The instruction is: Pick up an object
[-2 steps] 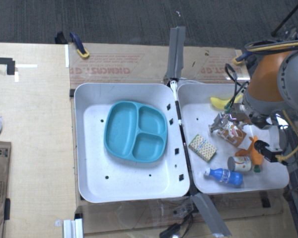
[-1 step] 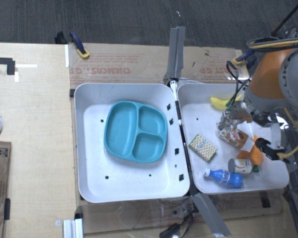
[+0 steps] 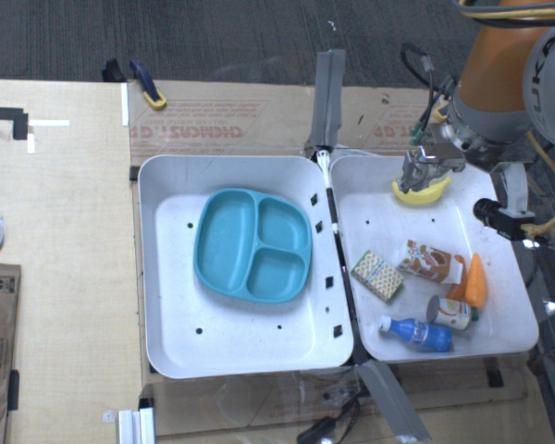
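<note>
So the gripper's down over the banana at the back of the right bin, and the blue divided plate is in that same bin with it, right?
Not quite. The gripper is at the banana at the back of the right bin, but the blue divided plate lies in the left bin, as the camera view shows.

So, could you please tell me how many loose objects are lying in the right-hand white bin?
6: a yellow banana under the gripper at the back, a patterned packet, a brown carton, an orange carrot, a small can, and a blue bottle in front.
</note>
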